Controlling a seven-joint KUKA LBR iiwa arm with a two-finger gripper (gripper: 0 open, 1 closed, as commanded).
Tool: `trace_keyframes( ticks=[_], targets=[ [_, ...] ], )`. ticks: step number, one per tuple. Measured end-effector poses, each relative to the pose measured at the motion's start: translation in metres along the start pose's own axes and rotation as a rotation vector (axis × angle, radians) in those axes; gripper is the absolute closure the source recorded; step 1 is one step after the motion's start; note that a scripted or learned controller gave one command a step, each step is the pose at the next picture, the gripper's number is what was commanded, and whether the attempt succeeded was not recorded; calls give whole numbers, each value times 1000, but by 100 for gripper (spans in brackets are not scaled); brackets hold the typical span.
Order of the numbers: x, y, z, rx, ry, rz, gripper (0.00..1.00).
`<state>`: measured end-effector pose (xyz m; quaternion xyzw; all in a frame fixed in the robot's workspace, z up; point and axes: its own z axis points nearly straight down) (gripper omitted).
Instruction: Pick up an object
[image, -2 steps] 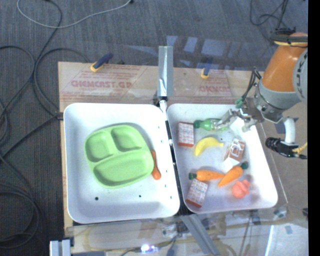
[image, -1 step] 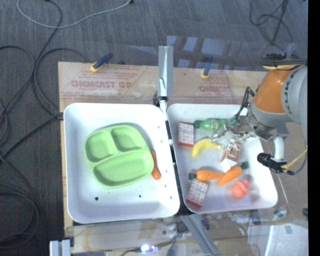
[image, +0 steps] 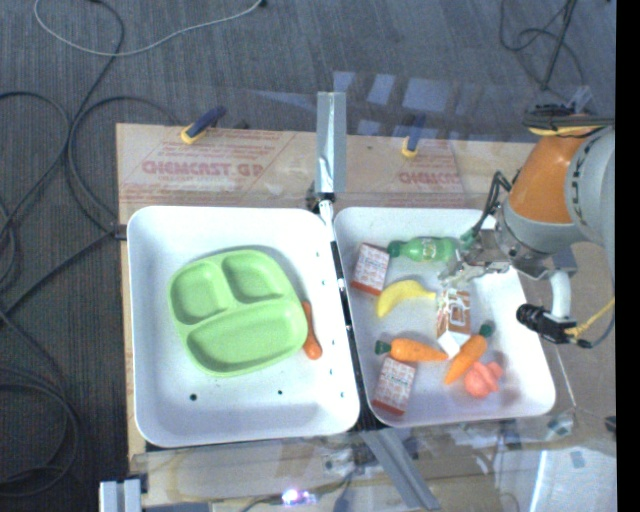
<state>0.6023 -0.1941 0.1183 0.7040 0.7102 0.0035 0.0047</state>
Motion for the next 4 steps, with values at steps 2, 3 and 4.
trace_keyframes(
  ticks=[2,3,4],
  targets=[
    [-10,-9,25,-6,-3,-136,0],
    [-9,-8,15,-7,1,-136,100],
    [40,11,21,-11,-7,-32,100]
  ],
)
